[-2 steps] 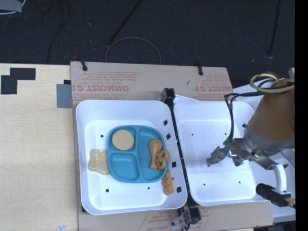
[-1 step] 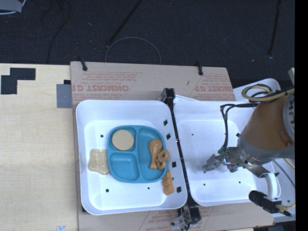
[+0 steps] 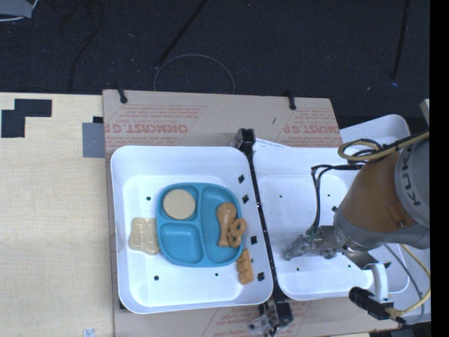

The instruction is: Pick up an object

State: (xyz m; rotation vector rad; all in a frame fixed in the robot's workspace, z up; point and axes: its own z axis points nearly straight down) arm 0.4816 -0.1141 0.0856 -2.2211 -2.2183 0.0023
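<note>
A blue divided plate (image 3: 184, 248) lies in the left bin (image 3: 140, 167). A round tan cookie (image 3: 178, 203) sits in its upper-left compartment, and a brown pretzel-like piece (image 3: 230, 225) lies in its right compartment. A pale toast-shaped piece (image 3: 144, 235) rests against the plate's left edge. A small orange-brown piece (image 3: 244, 267) lies just off the plate's lower right corner. My gripper (image 3: 293, 250) is low over the floor of the right bin (image 3: 295, 202), near the divider, with nothing visible in it.
A black divider rail (image 3: 254, 209) runs between the two bins. The arm's orange band (image 3: 375, 202) and black cables (image 3: 323, 188) hang over the right bin's right half. Cardboard (image 3: 210, 118) lies behind the bins, and a wooden bench top (image 3: 49, 223) extends to the left.
</note>
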